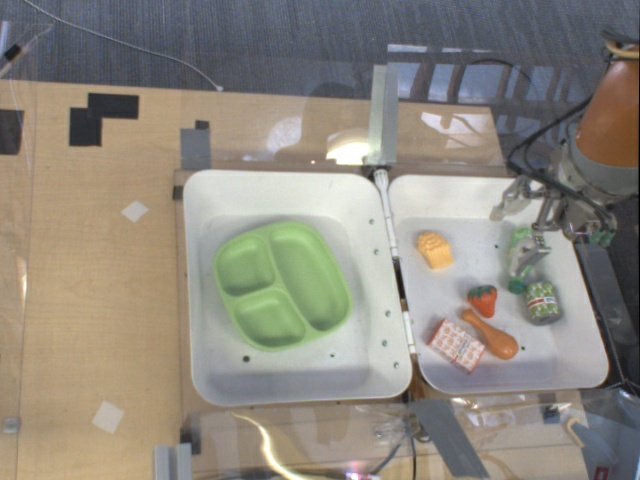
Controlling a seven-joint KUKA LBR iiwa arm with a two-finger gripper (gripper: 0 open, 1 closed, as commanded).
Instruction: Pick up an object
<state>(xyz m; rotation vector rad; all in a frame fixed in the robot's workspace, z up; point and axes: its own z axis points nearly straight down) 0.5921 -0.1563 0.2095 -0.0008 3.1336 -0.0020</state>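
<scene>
- I read the task as barely begun — every object I can see lies on a bin floor and nothing is lifted.
- My gripper hangs low over the right bin, near its right wall, with the orange-banded arm coming in from the right above it.
- I cannot tell whether the gripper is spread or pressed together; the metal parts blur into one another from this slant, and I see nothing pinched in it.
- The likeliest target, in my judgement, is the small green item just under the gripper — partly hidden, so I cannot name it or say whether there is contact.
- Just below sits a green can with a patterned label, near the gripper but apart from it.
- Elsewhere in the right bin: a toy strawberry, an orange carrot-like piece touching or nearly touching it, a red-and-white box, and a yellow block set well apart.
- The left bin holds a green divided plate.
- Left to do: close on something, lift it clear.
</scene>
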